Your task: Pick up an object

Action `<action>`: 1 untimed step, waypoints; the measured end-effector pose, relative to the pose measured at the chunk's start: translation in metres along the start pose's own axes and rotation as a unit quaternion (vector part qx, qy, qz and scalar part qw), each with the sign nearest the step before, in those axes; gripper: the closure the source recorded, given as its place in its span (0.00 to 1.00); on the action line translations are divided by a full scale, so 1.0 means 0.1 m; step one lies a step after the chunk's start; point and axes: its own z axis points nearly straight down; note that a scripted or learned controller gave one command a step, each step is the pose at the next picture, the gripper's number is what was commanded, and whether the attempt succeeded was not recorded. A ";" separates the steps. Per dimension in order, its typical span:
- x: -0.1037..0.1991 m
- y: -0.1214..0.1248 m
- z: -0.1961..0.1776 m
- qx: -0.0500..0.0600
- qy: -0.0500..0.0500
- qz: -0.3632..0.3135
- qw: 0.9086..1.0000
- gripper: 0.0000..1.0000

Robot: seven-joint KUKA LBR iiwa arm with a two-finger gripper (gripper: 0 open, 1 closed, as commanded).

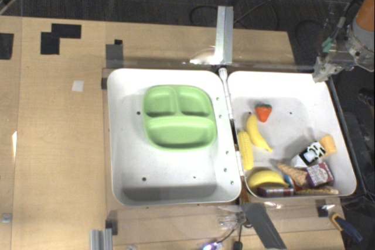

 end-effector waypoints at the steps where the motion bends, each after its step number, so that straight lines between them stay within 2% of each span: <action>1: 0.00 0.00 0.00 0.000 0.000 -0.001 1.000 0.00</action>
